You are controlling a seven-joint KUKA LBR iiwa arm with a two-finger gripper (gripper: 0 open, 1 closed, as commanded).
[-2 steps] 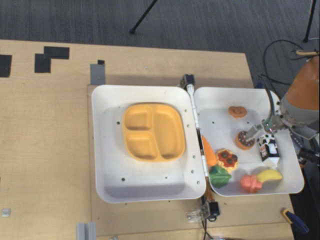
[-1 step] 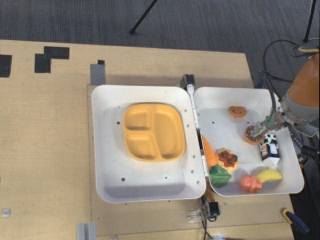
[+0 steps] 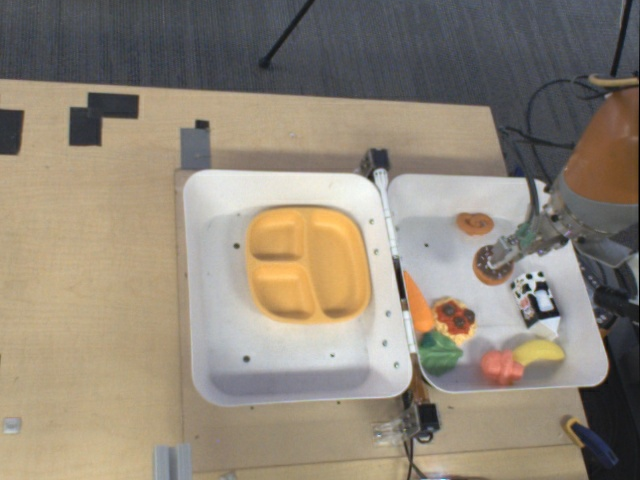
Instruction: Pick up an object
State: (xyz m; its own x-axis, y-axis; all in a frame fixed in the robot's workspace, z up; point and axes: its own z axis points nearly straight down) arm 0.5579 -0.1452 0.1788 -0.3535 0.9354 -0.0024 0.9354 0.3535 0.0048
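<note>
gripper [image 3: 507,252] sits right over the donut [image 3: 490,267], which pokes out at 7 o'clock; can't tell if it's gripping.

Two bins sit side by side on the bench [image 3: 90,298], their inner rims touching. In the left bin [image 3: 210,368] a divided tray [image 3: 305,264] lies near the middle. In the right bin [image 3: 440,218] a small cookie [image 3: 475,223] lies toward the far side; just nearer than it, a round disc [image 3: 491,266] sits under my gripper [image 3: 510,248]. To the disc's right lies a small carton [image 3: 534,300]. Against the bin's left wall lies a carrot [image 3: 419,306], with a pizza slice [image 3: 454,318] just beside it and a leafy vegetable [image 3: 439,351] in front of both. Along the near wall, a lumpy fruit [image 3: 502,366] touches a banana [image 3: 540,351] on its right.
</note>
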